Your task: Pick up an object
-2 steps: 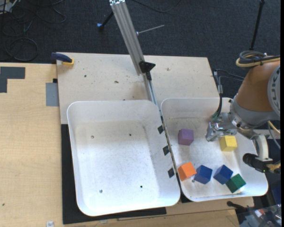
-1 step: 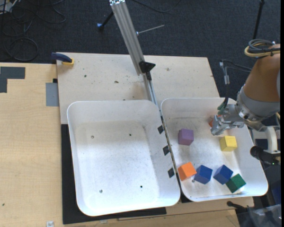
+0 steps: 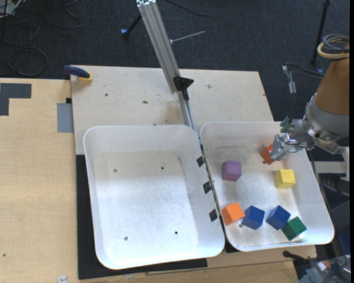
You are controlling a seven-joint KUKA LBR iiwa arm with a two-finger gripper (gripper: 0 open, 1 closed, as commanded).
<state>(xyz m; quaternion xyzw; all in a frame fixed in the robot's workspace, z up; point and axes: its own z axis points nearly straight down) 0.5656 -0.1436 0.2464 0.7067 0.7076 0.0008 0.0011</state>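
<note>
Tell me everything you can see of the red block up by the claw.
The red block is small, orange-red, matte and solid-looking, partly hidden by the claw that meets it from the right. It sits tilted in the right bin, near the far right side, apart from the purple cube and yellow cube. Whether it rests on the floor or is lifted is unclear.

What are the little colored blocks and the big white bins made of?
The blocks, like the purple one and the yellow one, look like painted wood or maybe plastic: solid colors, flat faces, no strong shine. The bins, such as the left bin, look like thin molded plastic: smooth, white, with rounded corners and a curled rim.
</note>
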